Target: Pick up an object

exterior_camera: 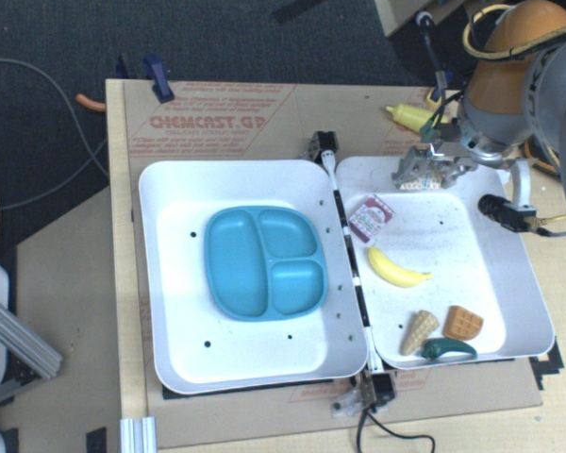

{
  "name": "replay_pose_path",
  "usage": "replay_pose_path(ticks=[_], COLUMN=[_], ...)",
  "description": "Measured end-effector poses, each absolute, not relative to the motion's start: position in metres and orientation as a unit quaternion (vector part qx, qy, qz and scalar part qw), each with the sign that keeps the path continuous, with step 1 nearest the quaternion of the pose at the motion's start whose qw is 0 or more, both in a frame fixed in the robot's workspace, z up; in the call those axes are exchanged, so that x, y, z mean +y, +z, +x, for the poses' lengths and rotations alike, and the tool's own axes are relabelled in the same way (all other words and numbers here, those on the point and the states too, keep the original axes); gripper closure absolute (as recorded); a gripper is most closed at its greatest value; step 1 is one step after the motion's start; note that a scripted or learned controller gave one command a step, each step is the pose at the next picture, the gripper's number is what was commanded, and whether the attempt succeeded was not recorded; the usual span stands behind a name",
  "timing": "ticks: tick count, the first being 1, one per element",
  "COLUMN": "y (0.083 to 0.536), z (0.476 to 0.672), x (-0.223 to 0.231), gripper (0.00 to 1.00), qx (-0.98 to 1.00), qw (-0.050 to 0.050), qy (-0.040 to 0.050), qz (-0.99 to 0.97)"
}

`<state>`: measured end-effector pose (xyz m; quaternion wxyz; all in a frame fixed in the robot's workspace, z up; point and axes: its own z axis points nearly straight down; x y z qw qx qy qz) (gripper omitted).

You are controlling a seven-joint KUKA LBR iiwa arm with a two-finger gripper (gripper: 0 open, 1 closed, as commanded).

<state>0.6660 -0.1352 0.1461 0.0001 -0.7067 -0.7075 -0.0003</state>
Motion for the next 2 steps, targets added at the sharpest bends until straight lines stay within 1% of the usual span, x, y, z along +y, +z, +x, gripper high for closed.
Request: replay_pose_path(ticks=[1,2], y=[0.146,0.185], z=[0.557,0.555], x=[-0.16,-0.032], gripper=[1.0,1.0], qx=[-0.706,-0.708], qw=[0.0,0.0], qy=[0.0006,-0.0009], qz=[-0.708,-0.706])
